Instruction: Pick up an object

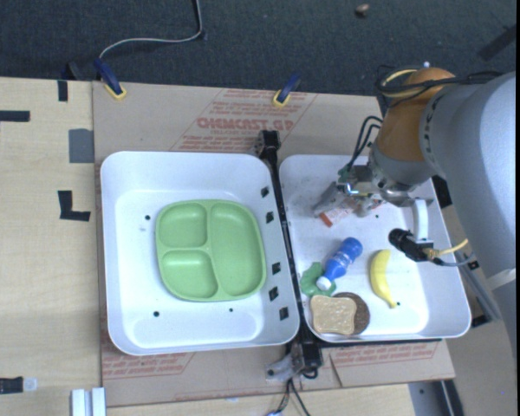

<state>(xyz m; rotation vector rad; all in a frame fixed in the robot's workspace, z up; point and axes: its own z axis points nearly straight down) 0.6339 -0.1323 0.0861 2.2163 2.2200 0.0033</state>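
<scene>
- While your gripper (334, 203) hangs low over the upper part of the right bin (442, 323), you cannot tell from this angle whether its tips are spread or closed.
- Nothing can be made out between them; just below lies a small red scrap (327, 220), too small to identify.
- You are, by the look of it, in the approach step, with no object taken yet.
- Candidates lie nearer the front: a blue bottle (341, 260), a yellow banana (381, 276) beside it, a slice of toast (333, 315) on a brown disc (361, 312), and a green piece (312, 279) touching the bottle.
- Across the divider, the left bin (121, 232) holds a green divided plate (211, 250).
- Your next move likely calls for settling on one target and centring over it before descending.
</scene>
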